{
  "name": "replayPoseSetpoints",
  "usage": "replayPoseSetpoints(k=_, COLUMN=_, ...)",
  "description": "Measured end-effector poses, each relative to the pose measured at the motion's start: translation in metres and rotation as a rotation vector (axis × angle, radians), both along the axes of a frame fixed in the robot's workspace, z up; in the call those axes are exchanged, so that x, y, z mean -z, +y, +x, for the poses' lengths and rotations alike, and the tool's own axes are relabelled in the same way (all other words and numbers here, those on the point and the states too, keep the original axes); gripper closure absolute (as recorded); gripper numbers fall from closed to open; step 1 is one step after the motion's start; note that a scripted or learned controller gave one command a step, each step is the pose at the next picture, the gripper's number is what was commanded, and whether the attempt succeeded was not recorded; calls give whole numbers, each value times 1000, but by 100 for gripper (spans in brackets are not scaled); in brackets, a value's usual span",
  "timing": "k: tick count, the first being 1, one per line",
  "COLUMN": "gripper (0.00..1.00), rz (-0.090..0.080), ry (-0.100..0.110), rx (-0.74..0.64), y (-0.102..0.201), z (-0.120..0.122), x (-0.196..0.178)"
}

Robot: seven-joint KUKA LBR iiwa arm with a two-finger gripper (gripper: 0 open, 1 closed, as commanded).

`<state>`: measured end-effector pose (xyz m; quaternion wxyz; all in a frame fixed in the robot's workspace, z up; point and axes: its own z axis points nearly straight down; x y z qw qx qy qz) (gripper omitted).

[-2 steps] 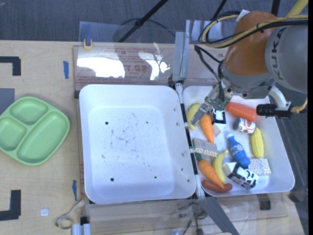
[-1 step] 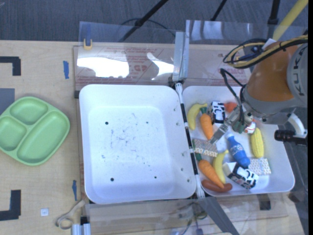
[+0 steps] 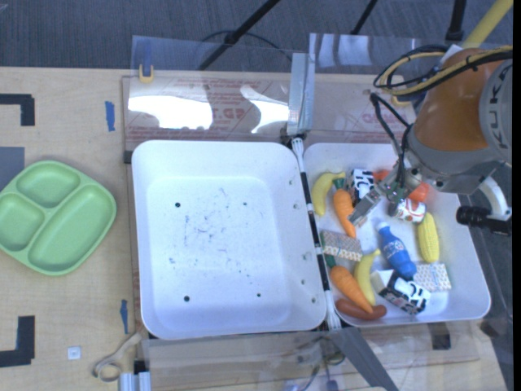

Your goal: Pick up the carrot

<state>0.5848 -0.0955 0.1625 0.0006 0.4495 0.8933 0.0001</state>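
Observation:
An orange carrot (image 3: 343, 208) lies in the right bin (image 3: 468, 259), in its upper left part. A second carrot (image 3: 348, 283) lies lower down by the bin's left wall. My gripper (image 3: 376, 206) hangs low over the right bin, just right of the upper carrot. It is open, and its left finger (image 3: 362, 208) nearly touches that carrot's right side. Nothing shows between the fingers. The orange and grey arm (image 3: 456, 112) comes in from the upper right.
The right bin is crowded: a banana (image 3: 324, 190), a blue bottle (image 3: 396, 251), a corn cob (image 3: 427, 236), a red sausage (image 3: 361, 309), a black-and-white toy (image 3: 404, 293) and a red-and-white piece (image 3: 413, 210). The left bin (image 3: 163, 177) adjoins. A green plate (image 3: 53, 216) sits far left.

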Motion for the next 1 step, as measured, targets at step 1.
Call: replayPoseSetpoints(k=1, gripper=0, rz=0, ry=-1, rx=-110, y=26, z=7, x=-20)
